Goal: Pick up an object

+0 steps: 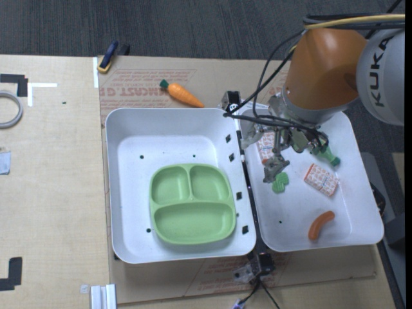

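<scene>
A: Gripper [278, 166] first: you see it hanging over the far left part of the right bin [360, 230], below the grey arm [386, 63] with its orange band [322, 66]. Whether it is released or clenched you cannot tell from this slant; cables and the wrist crowd that spot.

B: And what is there for you to pick?

A: Just near the gripper lies a small green piece [280, 184], too small to name. Right of that sits a red-and-white packet [321, 179], tilted. Nearer to you and right lies an orange sausage [320, 224], well apart from the gripper. Another green item [325, 152] pokes out on the far right side of the wrist, and a red-and-white thing [265, 145] lies far left under the cables.

B: What about the left bin?

A: That left bin [129, 172] holds a green divided plate [192, 203], lying flat, with three compartments. Outside the bins, on the cardboard at the far side, you see a toy carrot [181, 94], and further left a blue-and-yellow marker [107, 56].
</scene>
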